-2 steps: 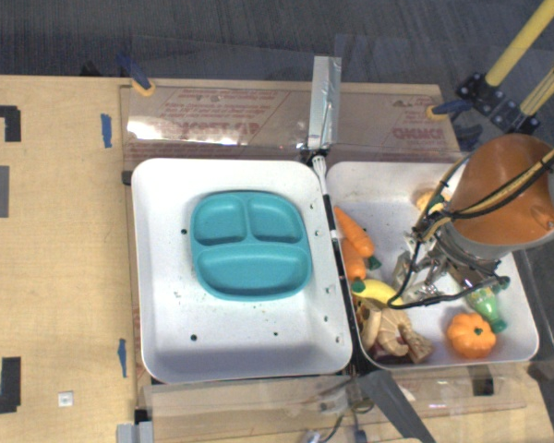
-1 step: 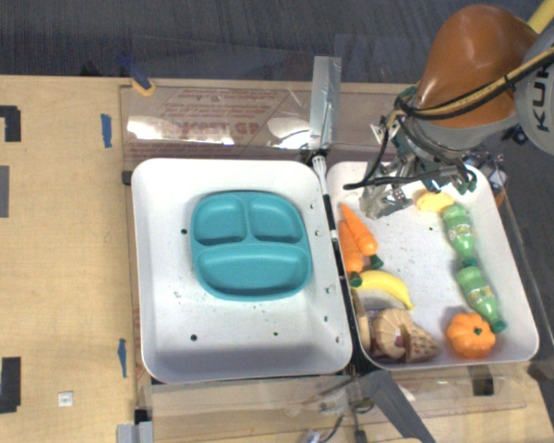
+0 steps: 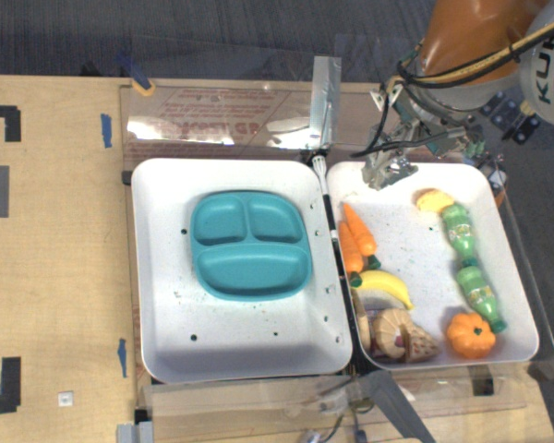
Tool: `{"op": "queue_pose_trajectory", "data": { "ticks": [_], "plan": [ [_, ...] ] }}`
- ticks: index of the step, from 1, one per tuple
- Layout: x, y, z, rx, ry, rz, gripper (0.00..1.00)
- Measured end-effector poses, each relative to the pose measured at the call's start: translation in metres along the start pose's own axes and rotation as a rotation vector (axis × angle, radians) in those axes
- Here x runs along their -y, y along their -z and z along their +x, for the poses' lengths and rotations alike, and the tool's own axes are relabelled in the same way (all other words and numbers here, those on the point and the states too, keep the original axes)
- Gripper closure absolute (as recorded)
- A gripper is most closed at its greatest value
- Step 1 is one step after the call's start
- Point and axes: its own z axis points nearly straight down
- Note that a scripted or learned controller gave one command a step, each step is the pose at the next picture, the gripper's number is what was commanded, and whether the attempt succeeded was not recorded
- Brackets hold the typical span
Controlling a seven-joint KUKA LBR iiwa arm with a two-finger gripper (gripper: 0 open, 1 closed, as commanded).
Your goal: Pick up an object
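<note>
Camera view, lower right of the frame: the right bin [image 3: 512,247] holds one orange pumpkin [image 3: 470,334], one brown shell-like piece [image 3: 399,333], one banana [image 3: 386,285], two carrots [image 3: 355,237], two green bottles [image 3: 468,264] and one yellow lemon [image 3: 434,200]. The left bin [image 3: 157,247] carries one teal divided plate [image 3: 251,245]. At upper right the gripper [image 3: 389,167] hangs over the right bin's far corner, holding nothing I can see; whether it is spread, I cannot tell.

Teal tray [image 3: 249,245] in white bin [image 3: 157,247]; orange carrot [image 3: 355,235], yellow banana [image 3: 388,285], green bottles [image 3: 458,228], orange pumpkin [image 3: 470,334].
</note>
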Motion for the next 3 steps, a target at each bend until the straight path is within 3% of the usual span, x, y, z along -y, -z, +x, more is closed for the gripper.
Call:
{"op": "queue_pose_trajectory", "data": {
  "ticks": [1,2,3],
  "plan": [
    [-0.003,-0.045,0.001,-0.008,0.183,-0.006,1.0],
    [0.049,-0.076,0.068,-0.008,0.438,-0.006,1.0],
    [0.048,-0.076,0.066,-0.006,0.441,-0.006,0.0]
  ]
}}
